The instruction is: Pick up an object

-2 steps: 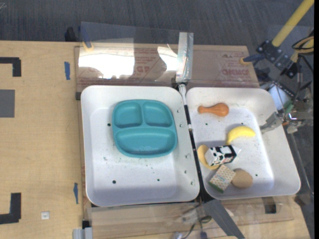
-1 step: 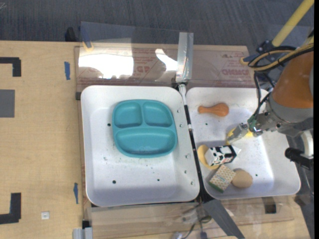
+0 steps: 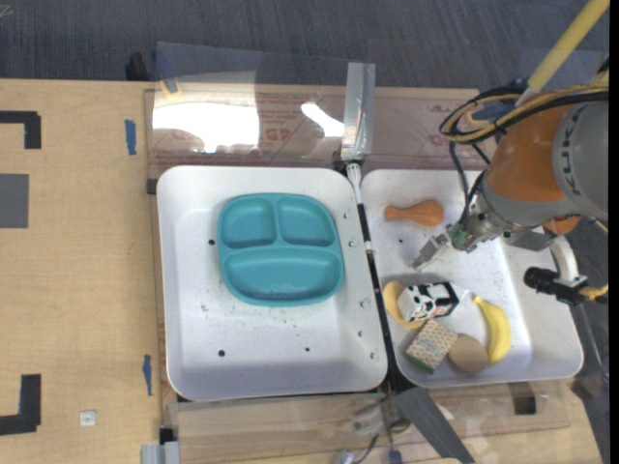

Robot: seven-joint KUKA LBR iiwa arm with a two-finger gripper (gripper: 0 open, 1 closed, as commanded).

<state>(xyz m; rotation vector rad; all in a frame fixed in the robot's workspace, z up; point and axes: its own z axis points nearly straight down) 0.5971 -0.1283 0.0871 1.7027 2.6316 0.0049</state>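
Note:
The right bin [image 3: 542,356] holds the loose objects. An orange drumstick-shaped toy [image 3: 414,213] lies near its far left. A black-and-white piece [image 3: 427,303] rests on a yellow curved piece [image 3: 393,303] at the front left. In front of those sit a speckled tan block [image 3: 431,345], a brown rounded lump [image 3: 469,355] and a yellow banana [image 3: 496,328]. My gripper [image 3: 436,247] hangs over the bin's middle, just in front of the drumstick and behind the black-and-white piece. Nothing shows in its grasp.
The left bin [image 3: 184,307] carries a teal divided plate [image 3: 280,247]. A raised divider [image 3: 366,249] runs between the bins. A clear plastic sheet [image 3: 251,114] and a metal post [image 3: 358,109] stand behind them. Cables [image 3: 484,114] loop above the wrist.

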